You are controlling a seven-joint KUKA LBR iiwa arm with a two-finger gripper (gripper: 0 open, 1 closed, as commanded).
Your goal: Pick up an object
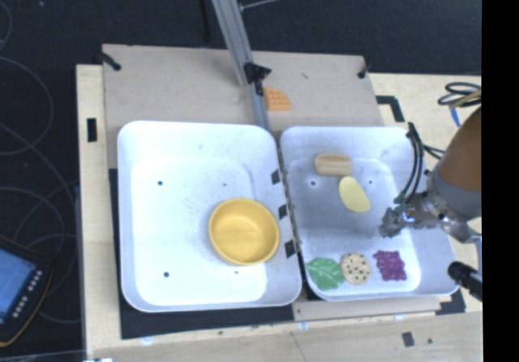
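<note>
The right bin [308, 149] holds a tan bread roll [332, 164], a pale yellow oval piece [353, 194], a green leaf [325, 272], a chocolate-chip cookie [355, 268] and a purple bunch of grapes [391, 265]. A yellow bowl [243, 230] sits in the left bin [162, 157]. My gripper [392, 223] hangs over the right side of the right bin, above the grapes and right of the yellow oval piece. I see nothing held in it.
A grey metal pole [231, 28] slants from the top down to the gap between the bins. An orange waffle-like piece [276, 100] lies on the bench behind the bins. Black cables [413, 157] run along the arm at the right.
</note>
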